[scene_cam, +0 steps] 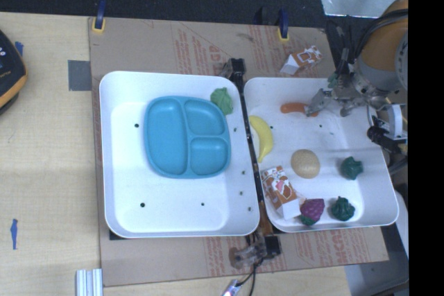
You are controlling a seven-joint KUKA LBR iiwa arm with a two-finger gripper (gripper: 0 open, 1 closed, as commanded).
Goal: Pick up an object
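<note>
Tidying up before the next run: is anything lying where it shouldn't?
Yes. A small red-and-white carton lies on the cardboard beyond the right bin's far rim, outside both bins. A green piece sits in the left bin's far right corner.

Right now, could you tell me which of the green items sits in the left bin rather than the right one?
The green leafy piece at the left bin's far right corner, beside the blue divided plate. The two darker green items lie in the right bin.

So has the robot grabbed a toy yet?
Not yet, as far as the view shows. The grey metal gripper sits low at the far side of the right white bin, beside the small orange carrot-shaped toy, with nothing visibly between its jaws. Grabbing and lifting are both left.
</note>
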